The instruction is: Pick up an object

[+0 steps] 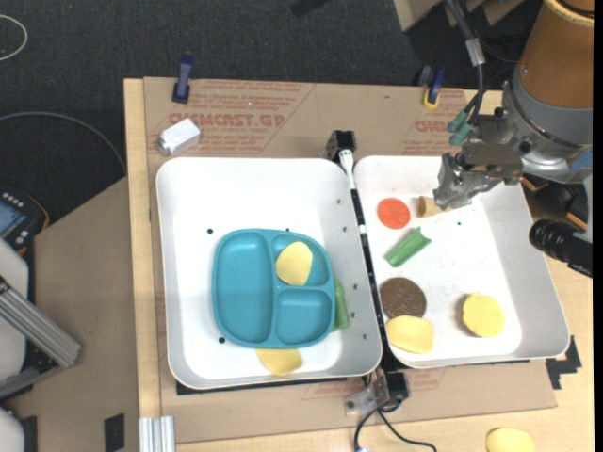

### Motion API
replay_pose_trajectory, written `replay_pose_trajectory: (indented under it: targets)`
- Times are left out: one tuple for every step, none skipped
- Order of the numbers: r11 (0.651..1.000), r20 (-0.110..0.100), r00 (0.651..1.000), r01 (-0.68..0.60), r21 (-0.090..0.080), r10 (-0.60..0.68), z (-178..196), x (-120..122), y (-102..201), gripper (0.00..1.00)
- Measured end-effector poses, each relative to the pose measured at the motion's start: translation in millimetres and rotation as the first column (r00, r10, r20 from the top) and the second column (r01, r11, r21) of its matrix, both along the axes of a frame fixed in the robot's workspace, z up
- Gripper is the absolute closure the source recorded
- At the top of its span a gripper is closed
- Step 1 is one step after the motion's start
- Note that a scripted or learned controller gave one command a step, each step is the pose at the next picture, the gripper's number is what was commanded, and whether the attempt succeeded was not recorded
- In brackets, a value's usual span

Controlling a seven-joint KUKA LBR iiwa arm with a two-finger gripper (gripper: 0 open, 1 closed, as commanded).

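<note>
Claw [450, 196], grip state unclear, above right bin [528, 243] back edge, beside tan block [430, 206], open floor rightward.

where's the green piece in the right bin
In the camera view, the green piece lies in the right bin, just below the red-orange disc and above the brown round piece.

A tray [250, 290] is being held in the left bin [179, 252] — a slice [294, 264] is lying in it; a disc [394, 213], a pod [408, 248] and a cookie [402, 298] are lying in the right bin [528, 281].
</note>
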State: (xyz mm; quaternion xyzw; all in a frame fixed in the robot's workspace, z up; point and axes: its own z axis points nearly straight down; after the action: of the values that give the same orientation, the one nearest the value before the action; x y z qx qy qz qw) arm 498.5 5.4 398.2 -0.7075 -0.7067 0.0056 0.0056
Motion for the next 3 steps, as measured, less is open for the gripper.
replay_pose_trajectory:
  targets:
    - [1.000,0.001,1.000,0.005,-0.001,-0.005,-114.9,-11.2,-44.8,1.00]
    - [1.000,0.033,0.999,-0.003,-0.001,0.003,18.4,-18.4,-40.3,1.00]
    - [1.000,0.034,0.999,-0.006,0.000,0.006,133.8,18.4,0.0,1.00]
